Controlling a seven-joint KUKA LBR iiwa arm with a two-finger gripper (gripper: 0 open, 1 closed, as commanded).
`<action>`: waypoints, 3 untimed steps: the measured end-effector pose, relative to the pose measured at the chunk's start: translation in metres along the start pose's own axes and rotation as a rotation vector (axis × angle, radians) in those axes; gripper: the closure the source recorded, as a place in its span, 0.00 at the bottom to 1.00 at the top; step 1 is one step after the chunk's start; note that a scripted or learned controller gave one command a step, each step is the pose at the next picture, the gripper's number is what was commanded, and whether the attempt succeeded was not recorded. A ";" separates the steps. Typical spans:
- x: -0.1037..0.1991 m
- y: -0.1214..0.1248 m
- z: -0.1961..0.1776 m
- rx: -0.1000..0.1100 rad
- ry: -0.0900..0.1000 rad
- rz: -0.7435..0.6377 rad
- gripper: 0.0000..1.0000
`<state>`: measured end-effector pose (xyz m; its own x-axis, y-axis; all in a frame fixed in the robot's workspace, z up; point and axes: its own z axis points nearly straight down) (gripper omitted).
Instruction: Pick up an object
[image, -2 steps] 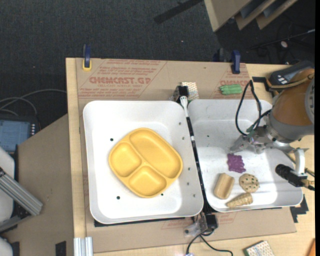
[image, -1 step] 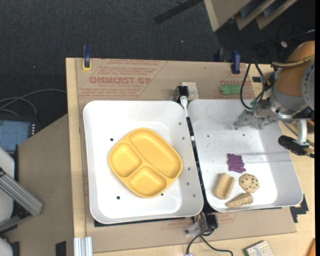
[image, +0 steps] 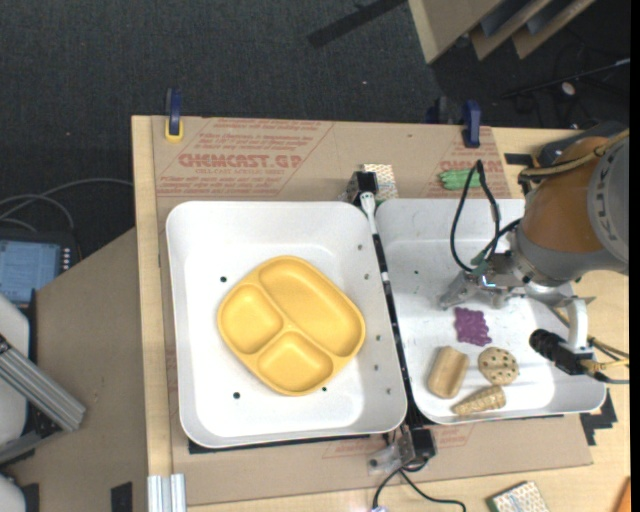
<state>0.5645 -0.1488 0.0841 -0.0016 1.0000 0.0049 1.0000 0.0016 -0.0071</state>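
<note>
Several small objects lie in the right bin (image: 420, 240): a purple knobbly piece (image: 471, 324), a tan cylinder (image: 447, 371), a round speckled cookie (image: 497, 365) and a tan cone (image: 481, 401). My gripper (image: 480, 289) reaches in from the right and hangs low over the bin's middle, just above and behind the purple piece. Nothing shows held in it. The grey arm with its orange band (image: 565, 215) covers the bin's far right side.
The left bin (image: 200, 250) holds a yellow three-compartment plate (image: 290, 323). A black cable (image: 462, 215) loops over the right bin's back. A black fitting (image: 555, 350) juts from the arm near the cookie. A green item (image: 458, 180) lies on the cardboard behind the bins.
</note>
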 end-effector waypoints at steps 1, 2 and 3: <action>0.000 0.086 -0.002 -0.015 -0.007 -0.002 0.00; -0.040 0.010 -0.001 -0.002 -0.004 0.007 0.00; 0.047 -0.053 0.001 0.000 0.001 -0.003 0.00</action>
<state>0.5111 -0.1014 0.0840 -0.0043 1.0000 0.0055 1.0000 0.0043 -0.0069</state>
